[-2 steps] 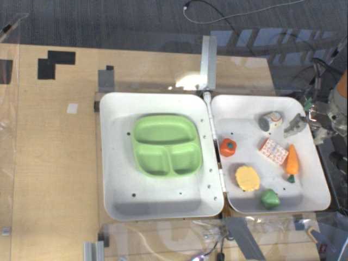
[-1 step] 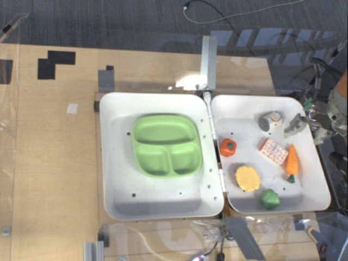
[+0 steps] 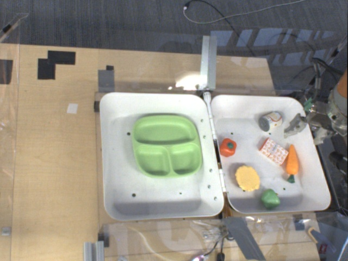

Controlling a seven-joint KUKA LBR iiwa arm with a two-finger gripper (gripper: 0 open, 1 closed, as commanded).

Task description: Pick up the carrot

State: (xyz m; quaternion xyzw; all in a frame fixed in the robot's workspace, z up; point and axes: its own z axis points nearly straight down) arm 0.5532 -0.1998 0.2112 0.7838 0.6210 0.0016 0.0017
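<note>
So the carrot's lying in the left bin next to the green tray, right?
Not quite. The carrot lies in the right bin, near its right wall; the green tray sits alone in the left bin. The camera view shows this.

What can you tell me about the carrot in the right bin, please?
The carrot is a small orange toy, plastic by its look, with a dark green stub at its lower end. It lies flat on the floor of the right bin, close to the right wall, its thick end toward the bin's front and its tip pointing up the view. A patterned block lies just to its left, apart from it. The end effector hovers above its tip, not touching it.
</note>
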